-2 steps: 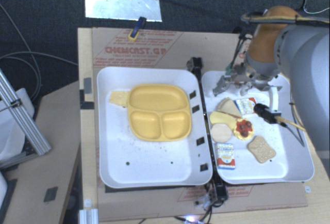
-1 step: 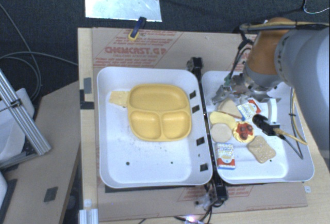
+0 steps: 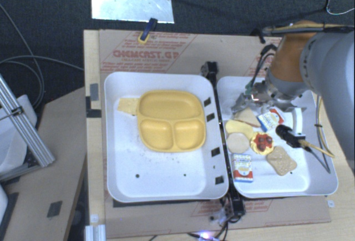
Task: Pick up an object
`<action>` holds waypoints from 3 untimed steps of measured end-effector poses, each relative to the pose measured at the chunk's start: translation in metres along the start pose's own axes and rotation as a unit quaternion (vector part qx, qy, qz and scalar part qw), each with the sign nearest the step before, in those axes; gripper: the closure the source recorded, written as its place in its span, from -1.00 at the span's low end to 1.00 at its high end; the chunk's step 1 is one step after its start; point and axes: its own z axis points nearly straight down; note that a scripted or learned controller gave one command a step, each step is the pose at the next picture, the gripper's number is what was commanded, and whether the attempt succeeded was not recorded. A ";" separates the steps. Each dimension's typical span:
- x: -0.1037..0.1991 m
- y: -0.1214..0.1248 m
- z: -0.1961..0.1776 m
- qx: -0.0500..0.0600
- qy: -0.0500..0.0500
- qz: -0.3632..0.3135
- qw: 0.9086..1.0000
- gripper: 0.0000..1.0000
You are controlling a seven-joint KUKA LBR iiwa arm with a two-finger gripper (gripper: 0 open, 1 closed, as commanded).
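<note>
Grey arm hangs over the right bin [image 3: 319, 181], gripper [image 3: 252, 98] low at its far left corner, grip impossible to tell. Step: reaching. Next, close on the small packet [image 3: 269, 121] just beside it.

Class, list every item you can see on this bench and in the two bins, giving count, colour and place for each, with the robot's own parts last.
Bins: 2, white, side by side on the bench.
Divided tray: 1, yellow, middle of the left bin.
Flat pale piece: 1, pale yellow, tucked under the tray's left edge.
Toast slice: 1, tan, right bin, lower right.
Round disc: 1, cream, right bin, near its left wall.
Small carton: 1, white with red and blue, right bin, front.
Red-topped piece: 1, red on yellow, right bin centre.
Arm: 1, grey with orange band, over the right bin.
Gripper: 1, metallic, low over the right bin's back.
</note>
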 end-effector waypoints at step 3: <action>-0.051 -0.018 0.000 -0.001 -0.002 0.001 1.000 -1.00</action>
